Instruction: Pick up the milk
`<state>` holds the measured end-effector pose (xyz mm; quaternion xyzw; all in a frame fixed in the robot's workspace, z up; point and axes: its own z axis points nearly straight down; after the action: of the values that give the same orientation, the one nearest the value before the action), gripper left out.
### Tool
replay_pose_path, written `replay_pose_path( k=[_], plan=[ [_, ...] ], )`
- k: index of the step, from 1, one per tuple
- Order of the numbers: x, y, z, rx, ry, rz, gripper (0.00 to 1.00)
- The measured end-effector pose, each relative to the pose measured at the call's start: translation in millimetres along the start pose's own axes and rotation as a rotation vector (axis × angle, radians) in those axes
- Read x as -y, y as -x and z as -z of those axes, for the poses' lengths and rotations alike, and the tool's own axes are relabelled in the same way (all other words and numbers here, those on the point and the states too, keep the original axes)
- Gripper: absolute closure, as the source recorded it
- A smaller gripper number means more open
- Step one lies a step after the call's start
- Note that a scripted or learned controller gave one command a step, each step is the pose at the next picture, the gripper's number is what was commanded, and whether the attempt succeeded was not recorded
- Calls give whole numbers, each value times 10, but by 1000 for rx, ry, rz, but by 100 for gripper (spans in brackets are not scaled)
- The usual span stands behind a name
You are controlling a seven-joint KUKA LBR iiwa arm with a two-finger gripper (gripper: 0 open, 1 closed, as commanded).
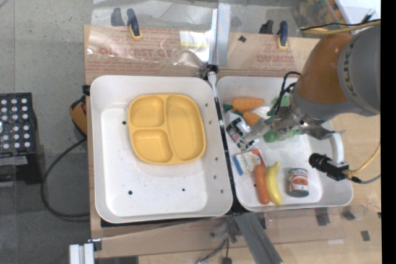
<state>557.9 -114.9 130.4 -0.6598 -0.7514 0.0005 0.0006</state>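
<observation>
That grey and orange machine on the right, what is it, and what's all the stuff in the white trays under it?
It is a robot arm, seen by one camera fixed above the bench, looking down at a slant. Its tool, a two-finger grasping part, reaches into the right shallow white bin. That bin contains toy food: a small white milk carton, a yellow banana, orange carrots, a small tin can. The left white bin carries a yellow divided plastic plate. Whether the tool holds anything is not clear from here.

The milk (247, 161) is a small white carton with red and blue print, lying flat in the right bin (334, 198), just beside my carrot (261, 182).
</observation>
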Motion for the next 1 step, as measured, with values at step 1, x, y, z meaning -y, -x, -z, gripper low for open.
replay_pose_path(
  k=[1],
  plan=[
    [617,-346,-374,-1,1,9,0]
  ],
)
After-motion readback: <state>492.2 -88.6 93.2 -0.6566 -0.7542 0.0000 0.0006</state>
